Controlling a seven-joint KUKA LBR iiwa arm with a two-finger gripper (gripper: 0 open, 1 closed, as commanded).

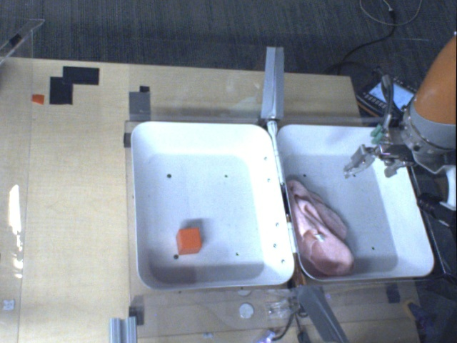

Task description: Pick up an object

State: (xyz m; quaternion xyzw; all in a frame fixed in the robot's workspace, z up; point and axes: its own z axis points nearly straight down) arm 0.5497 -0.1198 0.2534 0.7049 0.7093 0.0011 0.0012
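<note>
The counter (71, 213) looks like pale wood with a smooth, lightly sheened finish. Two white bins, the left bin (202, 138) and the right bin (400, 241), look like smooth matt plastic. A pink cloth (321, 231) lies soft and wrinkled in the right bin. An orange block (189, 241) in the left bin looks matt. The divider post (273, 84) between the bins and the end effector (368, 156) look like bare grey metal. The floor (178, 13) beyond looks like dark rough carpet.
</note>
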